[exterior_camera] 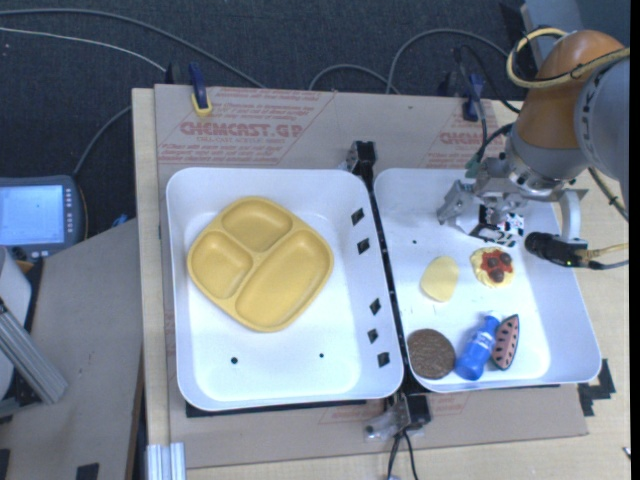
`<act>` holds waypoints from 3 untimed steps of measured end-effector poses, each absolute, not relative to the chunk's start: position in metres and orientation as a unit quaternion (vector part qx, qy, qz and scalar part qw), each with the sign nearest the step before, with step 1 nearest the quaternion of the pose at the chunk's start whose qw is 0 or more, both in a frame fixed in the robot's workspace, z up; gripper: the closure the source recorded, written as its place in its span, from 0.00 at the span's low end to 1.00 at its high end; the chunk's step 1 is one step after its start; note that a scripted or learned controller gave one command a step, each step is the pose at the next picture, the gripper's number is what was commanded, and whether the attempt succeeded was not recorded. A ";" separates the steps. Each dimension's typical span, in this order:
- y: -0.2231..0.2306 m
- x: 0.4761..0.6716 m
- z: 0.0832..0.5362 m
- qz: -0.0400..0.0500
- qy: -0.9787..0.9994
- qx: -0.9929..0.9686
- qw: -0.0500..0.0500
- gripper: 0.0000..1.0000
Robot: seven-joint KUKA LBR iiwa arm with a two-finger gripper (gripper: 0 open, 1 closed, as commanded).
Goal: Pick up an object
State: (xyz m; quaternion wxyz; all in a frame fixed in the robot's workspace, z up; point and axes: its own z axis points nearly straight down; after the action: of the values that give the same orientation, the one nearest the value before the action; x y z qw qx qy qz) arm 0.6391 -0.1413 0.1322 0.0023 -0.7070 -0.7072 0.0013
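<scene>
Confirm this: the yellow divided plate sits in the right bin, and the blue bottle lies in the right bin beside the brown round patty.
Wrong on one count. The camera view shows the yellow divided plate in the left bin. The blue bottle does lie in the right bin beside the brown round patty.

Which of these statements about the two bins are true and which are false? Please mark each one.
1. The yellow divided plate lies in the left bin. True.
2. The blue bottle stands upright in the left bin. False: it lies in the right bin, beside the brown round disc.
3. The gripper is above the right bin. True.
4. The pale yellow piece sits on the divided plate. False: it lies on the right bin's floor.
5. The brown round disc is near the right bin's front edge. True.
</scene>
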 end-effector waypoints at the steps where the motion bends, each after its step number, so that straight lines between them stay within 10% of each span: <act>1: -0.143 0.645 0.109 -0.004 -0.707 -0.707 -0.008 0.00; 2: -0.145 0.646 0.119 -0.004 -0.707 -0.707 -0.011 1.00; 3: -0.150 0.639 0.169 -0.001 -0.707 -0.707 -0.001 1.00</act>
State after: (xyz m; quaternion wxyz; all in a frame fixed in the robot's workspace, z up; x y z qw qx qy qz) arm 0.6390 -0.1499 0.1690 -0.0013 -0.7070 -0.7072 -0.0011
